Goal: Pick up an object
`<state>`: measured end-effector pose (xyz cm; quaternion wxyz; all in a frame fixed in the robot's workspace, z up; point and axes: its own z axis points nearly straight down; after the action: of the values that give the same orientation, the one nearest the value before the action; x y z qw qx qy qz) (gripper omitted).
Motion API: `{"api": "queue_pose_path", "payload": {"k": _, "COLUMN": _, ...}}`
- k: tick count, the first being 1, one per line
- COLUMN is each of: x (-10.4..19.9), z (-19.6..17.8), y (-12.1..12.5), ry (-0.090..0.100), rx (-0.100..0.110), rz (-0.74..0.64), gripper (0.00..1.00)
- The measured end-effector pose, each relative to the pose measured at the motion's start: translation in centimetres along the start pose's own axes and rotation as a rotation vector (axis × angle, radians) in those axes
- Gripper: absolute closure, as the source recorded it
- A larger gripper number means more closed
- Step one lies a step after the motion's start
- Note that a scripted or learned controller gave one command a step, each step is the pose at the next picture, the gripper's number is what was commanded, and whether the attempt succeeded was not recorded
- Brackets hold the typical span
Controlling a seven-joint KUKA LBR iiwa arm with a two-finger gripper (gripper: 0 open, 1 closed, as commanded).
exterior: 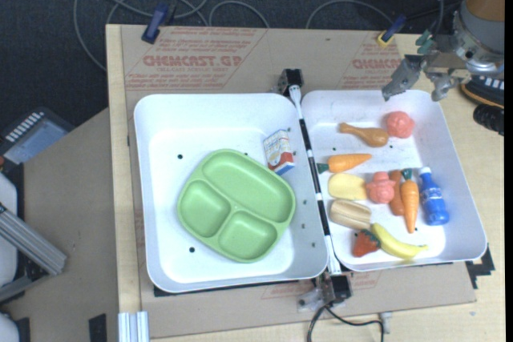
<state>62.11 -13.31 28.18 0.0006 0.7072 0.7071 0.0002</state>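
Observation:
The right bin (457, 172) holds several toy foods: a drumstick (365, 134), a pink-red ball (398, 124), a carrot (349, 162), a pale yellow piece (346, 187), a pink piece (381, 188), an upright carrot (409, 204), a blue bottle (434, 197), a bread roll (351, 213), a banana (399, 243) and a strawberry (365, 244). My gripper (419, 84) hangs over the bin's far edge, above and just behind the pink-red ball. It is open, its two fingers (398, 81) spread wide with nothing between them.
The left bin (152, 172) holds a green divided plate (235, 204) and a small carton (278, 150) near the divider. A black clamp (292, 81) sits at the far joint between the bins. Blue clips (155, 22) pin the cardboard's far corners.

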Motion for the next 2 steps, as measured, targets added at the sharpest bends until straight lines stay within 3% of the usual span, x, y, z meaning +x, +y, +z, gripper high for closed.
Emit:
{"api": "queue_pose_path", "payload": {"k": 1, "x": 1.0, "z": 19.5, "y": 3.6, "ry": 0.002, "rx": 0.005, "rz": -0.001, "gripper": 0.0}}
{"api": "queue_pose_path", "payload": {"k": 2, "x": 0.9, "z": 19.7, "y": 1.2, "ry": 0.001, "rx": 0.003, "rz": 0.0, "gripper": 0.0}}
